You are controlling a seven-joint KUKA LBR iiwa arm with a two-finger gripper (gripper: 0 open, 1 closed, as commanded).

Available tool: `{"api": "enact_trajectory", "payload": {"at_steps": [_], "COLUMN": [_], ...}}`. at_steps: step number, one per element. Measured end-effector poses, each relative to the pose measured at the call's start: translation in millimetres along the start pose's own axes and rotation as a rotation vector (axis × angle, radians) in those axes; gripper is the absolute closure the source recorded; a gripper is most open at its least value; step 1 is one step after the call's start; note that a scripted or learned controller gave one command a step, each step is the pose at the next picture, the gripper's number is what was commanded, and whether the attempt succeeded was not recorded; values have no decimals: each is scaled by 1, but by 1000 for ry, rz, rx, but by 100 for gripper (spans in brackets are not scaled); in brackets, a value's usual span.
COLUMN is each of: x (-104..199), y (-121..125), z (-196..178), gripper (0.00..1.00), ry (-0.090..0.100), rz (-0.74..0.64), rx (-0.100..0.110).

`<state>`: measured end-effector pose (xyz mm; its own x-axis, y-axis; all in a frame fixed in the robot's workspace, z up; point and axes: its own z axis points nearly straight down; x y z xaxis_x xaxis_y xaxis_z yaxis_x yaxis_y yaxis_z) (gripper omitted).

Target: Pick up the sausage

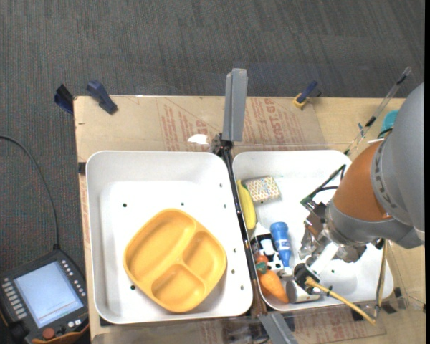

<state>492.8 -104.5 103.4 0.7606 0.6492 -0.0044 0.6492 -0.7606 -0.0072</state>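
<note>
1. Camera view: the gripper [309,258] hangs low over the near part of the right bin [358,165], just right of the bottle [279,241] and just beyond the carrot [272,287]. The arm [376,192] covers that bin's right side.
2. Whether the gripper is open or closed I cannot tell, because its tip is lost against the clutter below. Nothing can be made out held in it.
3. The sausage is hard to pick out. A small reddish bit [261,265] by the right bin's left wall, between a black-and-white item [265,248] and the carrot, may be it. It is too small to be sure, and the sausage could just as well lie under the gripper.
4. Progress, as I judge it: the gripper is down among the things in the right bin, so the reach looks done. No grasp is confirmed and the lift is not yet done. If the reddish bit is the target, the gripper stands a little to its right and would need to shift left.
5. Count:
   - Two bins, side by side.
   - The left bin [107,185] holds one yellow plate [175,260] with three compartments.
   - The right bin holds one banana [247,208], one bottle, one carrot, one patterned block [262,188], one black-and-white item and one reddish bit.
</note>
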Motion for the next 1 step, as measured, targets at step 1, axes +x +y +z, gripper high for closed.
{"api": "enact_trajectory", "payload": {"at_steps": [1], "x": [0], "y": [-1], "z": [-8], "gripper": [100], "ry": [-2], "rz": [1], "rx": [5]}}
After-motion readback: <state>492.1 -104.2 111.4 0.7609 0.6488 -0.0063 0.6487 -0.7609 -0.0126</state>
